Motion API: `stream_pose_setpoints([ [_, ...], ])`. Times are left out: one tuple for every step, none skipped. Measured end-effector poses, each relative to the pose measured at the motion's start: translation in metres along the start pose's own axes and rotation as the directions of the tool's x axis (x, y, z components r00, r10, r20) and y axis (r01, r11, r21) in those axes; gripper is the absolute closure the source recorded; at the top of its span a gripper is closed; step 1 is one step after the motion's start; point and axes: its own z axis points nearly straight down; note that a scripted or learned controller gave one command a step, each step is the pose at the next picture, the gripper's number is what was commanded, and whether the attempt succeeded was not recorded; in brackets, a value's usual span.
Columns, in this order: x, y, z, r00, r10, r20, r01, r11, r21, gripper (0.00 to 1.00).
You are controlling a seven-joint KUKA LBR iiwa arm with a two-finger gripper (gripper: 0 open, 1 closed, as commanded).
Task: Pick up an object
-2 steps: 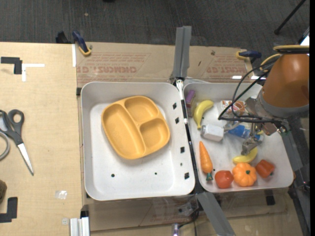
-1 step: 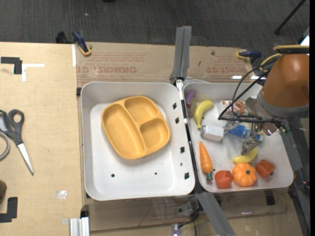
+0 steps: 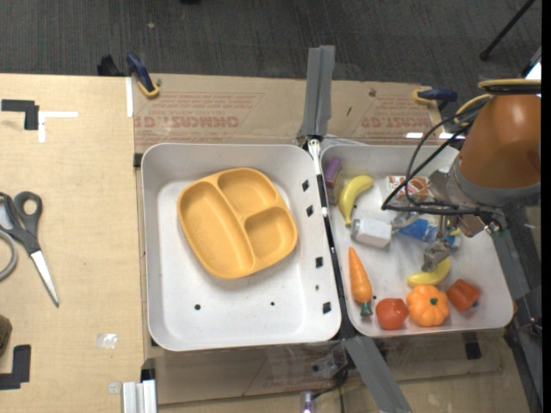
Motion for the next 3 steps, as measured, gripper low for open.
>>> stream_pose_setpoints([
  [0.0, 0.0, 0.0, 1.0, 0.0, 0.0, 0.0, 1.0, 0.0, 0.0],
  [0.0, 0.0, 0.0, 1.0, 0.0, 0.0, 0.0, 1.0, 0.0, 0.0],
  [0.0, 0.0, 0.0, 1.0, 0.0, 0.0, 0.0, 1.0, 0.0, 0.0],
])
